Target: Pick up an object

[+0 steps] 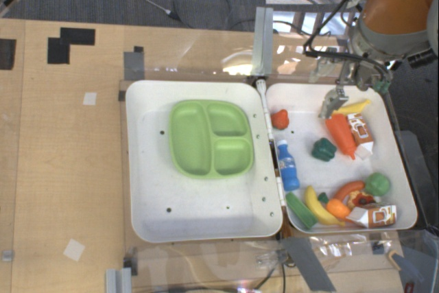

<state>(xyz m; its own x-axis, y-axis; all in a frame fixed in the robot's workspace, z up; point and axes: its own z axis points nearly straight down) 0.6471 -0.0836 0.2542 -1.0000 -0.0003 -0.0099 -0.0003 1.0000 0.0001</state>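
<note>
My gripper (333, 105) hangs over the back of the right bin (398, 147), just above the top end of an orange carrot (341, 135). A yellow banana (355, 106) lies right beside it, and a small white and orange carton (361, 130) sits against the carrot. I see nothing held in the gripper. A dark green pepper (324, 149) lies left of the carrot and a red tomato (280, 119) sits near the bin's left wall.
A blue bottle (288, 167) lies along the right bin's left wall. At its front are a green cucumber (300, 210), a second banana (319, 206), an orange (337, 208), a green apple (376, 183) and another carton (376, 217). A green divided plate (210, 138) lies in the left bin (147, 209).
</note>
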